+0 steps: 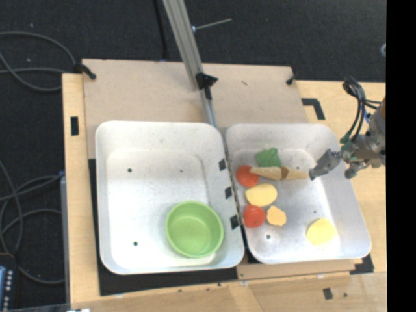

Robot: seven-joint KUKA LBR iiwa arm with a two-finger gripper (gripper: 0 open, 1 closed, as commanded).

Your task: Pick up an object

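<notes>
In the camera view, with the right bin (pixel 344 194) as landmark:
Bench: a tan board (pixel 156 96) is carrying two shallow white bins side by side, the left bin (pixel 130 174) touching the right bin along their shared edge.
Arm: the wrist is reaching in over the right bin's right rim, cables looping above it.
Gripper (pixel 335 164): it is hanging just inside the right bin's right side; one dark finger (pixel 323 164) is slanting down toward the bin's middle, its tip sitting just beside the narrow end of the cone. The other finger is too blurred to read, so whether the claw is apart or together, I cannot tell. Nothing is showing between the fingers.
Cone (pixel 276 172): a tan ice-cream-cone toy is lying on its side across the right bin's upper middle.
Green leafy toy (pixel 268 157): it is resting just behind the cone, touching it.
Red toy (pixel 246 176): it is sitting at the cone's wide end, near the bin's left wall.
Yellow potato-like toy (pixel 260 195): it is lying just below the cone.
Red tomato toy (pixel 253 216): it is sitting near the left wall, beside an orange piece (pixel 276 216).
Lemon toy (pixel 320 231): it is lying apart in the bin's lower right corner.
Green bowl (pixel 194 229): it is standing upright in the left bin's lower right part.
Metal post (pixel 185 34): it is slanting up from behind the bins' shared edge.
</notes>
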